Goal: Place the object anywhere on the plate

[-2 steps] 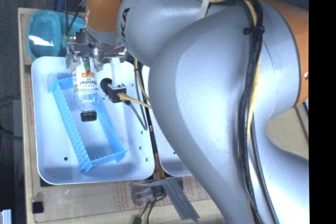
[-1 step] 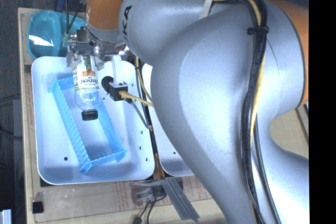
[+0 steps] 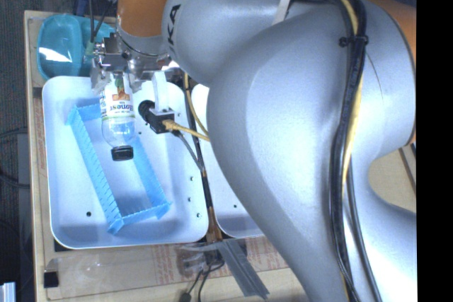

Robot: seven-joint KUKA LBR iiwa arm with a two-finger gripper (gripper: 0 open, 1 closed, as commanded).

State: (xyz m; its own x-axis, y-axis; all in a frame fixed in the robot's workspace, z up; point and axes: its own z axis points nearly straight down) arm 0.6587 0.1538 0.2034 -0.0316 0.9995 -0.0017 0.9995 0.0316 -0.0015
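Note:
A clear plastic bottle (image 3: 118, 118) with a white and orange label and a black cap (image 3: 122, 152) hangs cap-down over the left white bin (image 3: 56, 173). My gripper (image 3: 115, 78) is at the bottle's upper end, with its fingers closed on either side of the bottle. Below the bottle lies a blue tray-like plate with ribbed walls (image 3: 90, 155), set at a slant in the left bin. The cap is just above the open middle of that blue tray.
A blue plastic container (image 3: 60, 46) sits outside the left bin's far left corner. The arm's grey body covers most of the right bin (image 3: 237, 226). A black cable fitting (image 3: 157, 117) hangs just right of the bottle.

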